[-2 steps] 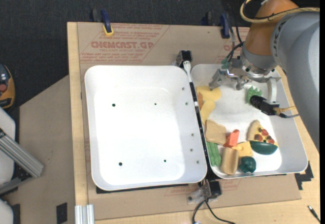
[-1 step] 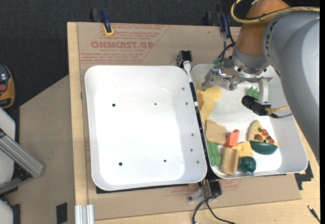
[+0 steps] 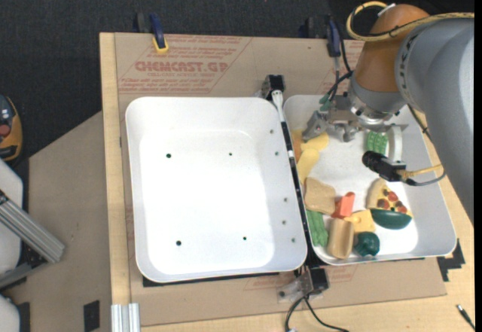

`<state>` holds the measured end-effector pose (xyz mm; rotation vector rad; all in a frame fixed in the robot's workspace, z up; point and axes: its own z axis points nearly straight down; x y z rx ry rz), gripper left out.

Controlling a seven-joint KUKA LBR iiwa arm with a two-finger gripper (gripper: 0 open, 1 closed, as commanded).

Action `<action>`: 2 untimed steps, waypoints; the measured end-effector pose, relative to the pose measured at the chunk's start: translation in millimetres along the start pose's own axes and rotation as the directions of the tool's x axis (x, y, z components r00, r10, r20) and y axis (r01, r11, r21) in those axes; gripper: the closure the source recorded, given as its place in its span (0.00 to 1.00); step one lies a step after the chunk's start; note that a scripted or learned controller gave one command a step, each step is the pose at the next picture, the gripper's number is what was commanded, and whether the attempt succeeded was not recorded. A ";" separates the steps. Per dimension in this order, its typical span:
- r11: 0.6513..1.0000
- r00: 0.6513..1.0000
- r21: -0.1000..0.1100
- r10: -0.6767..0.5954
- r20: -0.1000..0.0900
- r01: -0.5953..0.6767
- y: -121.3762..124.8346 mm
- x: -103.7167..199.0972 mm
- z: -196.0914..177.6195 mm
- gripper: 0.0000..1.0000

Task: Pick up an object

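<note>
My gripper (image 3: 352, 129) hangs over the far part of the right bin (image 3: 433, 244), below the orange wrist band. A yellow piece (image 3: 312, 150) lies just left of it and a green piece (image 3: 375, 144) just right of it. Nearer the front lie a tan bread slice (image 3: 319, 196), a small orange-red piece (image 3: 344, 205), a pizza slice (image 3: 389, 198), a dark green lump (image 3: 392, 220), a yellow block (image 3: 364, 221), a tan cylinder (image 3: 340, 237) and a dark green floret (image 3: 367, 245). I see nothing lifted in the gripper.
The left bin (image 3: 151, 120) stands beside the right one, sharing a black-edged divide (image 3: 290, 161). Both rest on a cardboard-covered bench (image 3: 188, 59) with blue clamps at the back. A yellow cable loops over the arm.
</note>
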<state>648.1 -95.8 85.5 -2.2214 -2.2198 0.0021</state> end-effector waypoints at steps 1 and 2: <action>1.000 1.000 -0.006 -0.001 0.000 0.001 2.0 0.5 -12.0 1.00; 1.000 1.000 -0.005 -0.001 0.000 0.001 1.7 0.6 -11.1 0.00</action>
